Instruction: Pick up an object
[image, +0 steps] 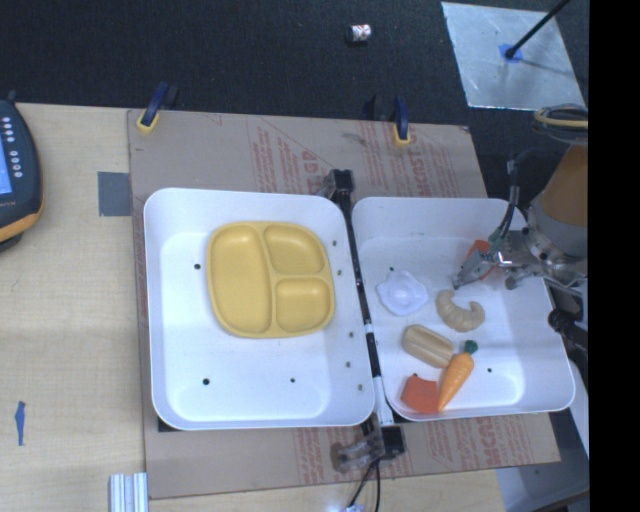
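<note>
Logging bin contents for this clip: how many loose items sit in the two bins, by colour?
Yellow: 1, the divided plate in the left bin
White: 1, the small piece in the right bin
Tan: 2, the croissant and the bread roll
Orange: 1, the carrot
Red: 1, the wedge
Total: 6

A robotics lab: two white bins (165, 300) sit clamped onto a cardboard sheet (300, 150) on a wooden tabletop (60, 360), a teach pendant (15, 170) lies at the left edge, toy food such as a plastic carrot (455, 378) fills one bin, and dark carpet (200, 50) lies beyond
</note>
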